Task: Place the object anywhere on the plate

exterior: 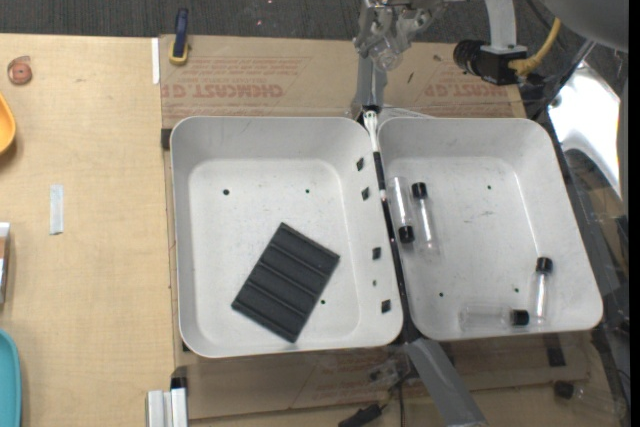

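Plainly the gripper (pixel 385 40) hangs above the bins' far edge, whether gapped or closed I cannot tell, while clear tubes (pixel 412 212) lie in the right bin (pixel 560 165), apt to roll from any off-centre pinch.

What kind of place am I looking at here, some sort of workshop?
Most likely a robotics lab test bench. A grey arm's tool hangs above two white bins set on cardboard; the right bin holds clear tubes with black caps, the left a dark ribbed plate.
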Controlling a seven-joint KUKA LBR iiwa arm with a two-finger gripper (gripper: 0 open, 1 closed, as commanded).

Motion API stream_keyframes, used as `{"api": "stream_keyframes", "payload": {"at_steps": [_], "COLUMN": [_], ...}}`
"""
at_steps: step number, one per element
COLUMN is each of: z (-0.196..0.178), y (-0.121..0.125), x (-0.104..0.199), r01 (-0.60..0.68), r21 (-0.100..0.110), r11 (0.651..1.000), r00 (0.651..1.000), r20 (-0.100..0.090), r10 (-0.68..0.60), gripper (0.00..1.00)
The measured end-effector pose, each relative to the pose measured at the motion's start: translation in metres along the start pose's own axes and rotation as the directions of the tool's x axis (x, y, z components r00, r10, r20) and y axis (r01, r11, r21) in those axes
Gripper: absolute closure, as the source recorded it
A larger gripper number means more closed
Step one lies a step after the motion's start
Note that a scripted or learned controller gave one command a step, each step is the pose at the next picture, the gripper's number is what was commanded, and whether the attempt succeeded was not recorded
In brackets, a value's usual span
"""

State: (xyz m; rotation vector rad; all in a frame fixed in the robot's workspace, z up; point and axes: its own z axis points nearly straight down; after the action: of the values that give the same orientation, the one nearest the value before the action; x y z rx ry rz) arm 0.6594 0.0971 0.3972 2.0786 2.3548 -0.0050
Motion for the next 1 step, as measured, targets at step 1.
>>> {"api": "stream_keyframes", "payload": {"at_steps": [1], "z": [-0.0436], "y": [0.0062], "x": [0.0676], "r01": [0.309], "r21": [-0.002], "r11": [0.951], "r00": [0.951], "r20": [0.001], "r10": [-0.309], "gripper": [1.0]}}
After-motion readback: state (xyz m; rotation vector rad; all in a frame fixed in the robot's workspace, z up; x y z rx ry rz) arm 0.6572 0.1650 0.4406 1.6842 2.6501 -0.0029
